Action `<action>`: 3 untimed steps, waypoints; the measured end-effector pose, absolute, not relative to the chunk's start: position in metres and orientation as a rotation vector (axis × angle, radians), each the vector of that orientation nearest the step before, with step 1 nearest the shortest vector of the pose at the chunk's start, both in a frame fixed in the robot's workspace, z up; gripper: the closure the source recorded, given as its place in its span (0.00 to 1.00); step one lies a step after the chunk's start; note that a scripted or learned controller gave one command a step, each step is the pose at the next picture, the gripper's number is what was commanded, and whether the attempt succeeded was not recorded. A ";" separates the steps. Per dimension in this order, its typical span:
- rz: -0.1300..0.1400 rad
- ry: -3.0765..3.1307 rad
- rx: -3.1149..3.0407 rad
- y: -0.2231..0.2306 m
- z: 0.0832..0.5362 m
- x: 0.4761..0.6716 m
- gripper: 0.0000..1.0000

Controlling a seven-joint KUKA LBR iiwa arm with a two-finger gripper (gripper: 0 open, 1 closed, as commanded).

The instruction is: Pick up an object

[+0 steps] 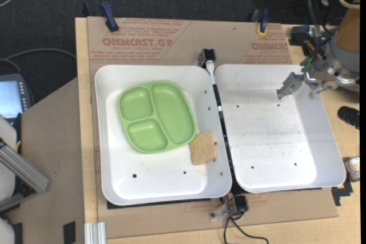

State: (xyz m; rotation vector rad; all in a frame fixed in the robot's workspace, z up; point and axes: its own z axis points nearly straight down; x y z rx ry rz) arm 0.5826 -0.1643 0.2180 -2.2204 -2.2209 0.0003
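brown board (171, 37) under the bins: red print "chemcast gp" at upper left, upside-down-looking small lines beneath, unreadable. same red print repeats at upper right, partly cut off.

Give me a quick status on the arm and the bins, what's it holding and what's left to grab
Gripper over the right bin, upper right part; nothing seen between its fingers. Green divided plate and tan sponge in the left bin, touching. Nothing blocking them.

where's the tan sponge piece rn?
The tan sponge piece lies in the left bin, at its right side near the divider, touching the lower-right corner of the green divided plate.
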 end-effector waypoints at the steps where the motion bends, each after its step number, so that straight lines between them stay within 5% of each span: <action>1: 0.009 -2.209 -2.222 -0.224 0.126 0.541 0.00; 2: -0.012 -2.236 -2.233 -0.225 0.307 0.546 0.00; 3: -0.012 -2.236 -2.216 -0.133 0.388 0.482 0.00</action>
